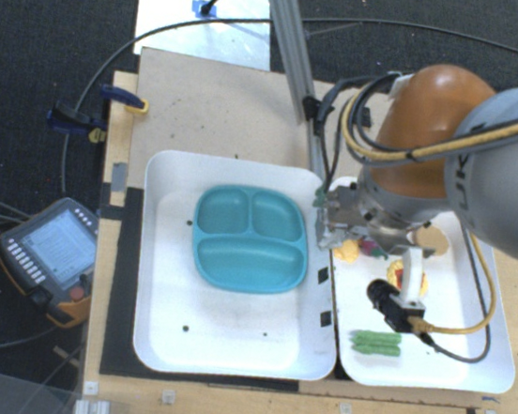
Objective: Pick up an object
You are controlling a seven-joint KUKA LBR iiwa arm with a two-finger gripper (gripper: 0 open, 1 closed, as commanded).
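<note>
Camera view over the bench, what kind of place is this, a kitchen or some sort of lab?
Most likely a robotics lab, not a kitchen: a grey robot arm reaches over two white bins, a teach pendant lies on the floor beside the bench, and loose cables trail across dark carpet.

Green pod [375, 343]: flat, ribbed, long axis roughly level across view; lies on right bin [465, 370] floor near bin's front edge, left of centre. Yellow item [348, 252]: small, rounded, near right bin's left wall, partly hidden under arm. Second yellow item [418, 282]: near bin's middle, behind pod, partly covered by white part; shape unclear. Tan round piece [432, 240]: toward bin's back, half hidden.
</note>
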